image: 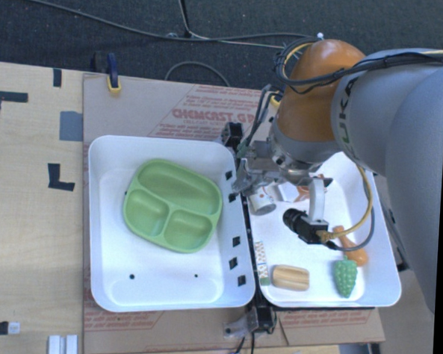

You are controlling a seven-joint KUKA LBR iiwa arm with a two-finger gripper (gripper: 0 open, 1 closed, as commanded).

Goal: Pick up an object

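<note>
Bench: pale wood at the left (24, 220), with a brown cardboard sheet (195, 111) under both bins.
Left bin: shallow and white (107, 270), holding a green divided plate (173, 205) in its far half. The plate lies flat, near the bin's right wall but apart from it. The near half of this bin's floor is bare white, giving open room.
Divider: the two bins' inner rims (241, 248) run side by side, marked with small black tabs.
Gripper: (261, 201) hangs just right of that divider, at the far left of the right bin, under the grey arm and its orange band (317, 81). Its tip is too dark and cluttered to read, so I cannot tell how the jaws stand.
Right bin: white (379, 294), largely covered by the arm. Along its near edge lie a tan bread roll (290, 277), then a green grape bunch (344, 277) just right of it. An orange item (356, 256), possibly a carrot, sits just beyond the grapes, near the right wall.
</note>
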